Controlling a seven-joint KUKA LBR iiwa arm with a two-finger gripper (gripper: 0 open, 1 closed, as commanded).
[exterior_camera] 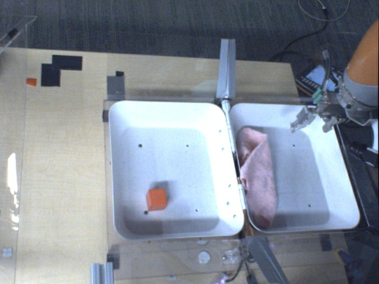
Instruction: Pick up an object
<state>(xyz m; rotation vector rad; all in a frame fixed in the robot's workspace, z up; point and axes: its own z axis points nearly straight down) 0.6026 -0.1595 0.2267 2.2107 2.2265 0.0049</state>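
Both bins look like smooth white plastic with a soft sheen: the left bin [118,158] and the right bin [320,176]. At nine o'clock in the right bin lies a pink cloth [259,176], soft, matt and rumpled like terry. At seven o'clock in the left bin sits an orange block [157,199], matt and smooth-faced. The bench [53,176] looks like pale wood, lightly glossy. At twelve o'clock a grey bar [225,70] reads as brushed metal. The gripper [312,118] fingers look metallic.
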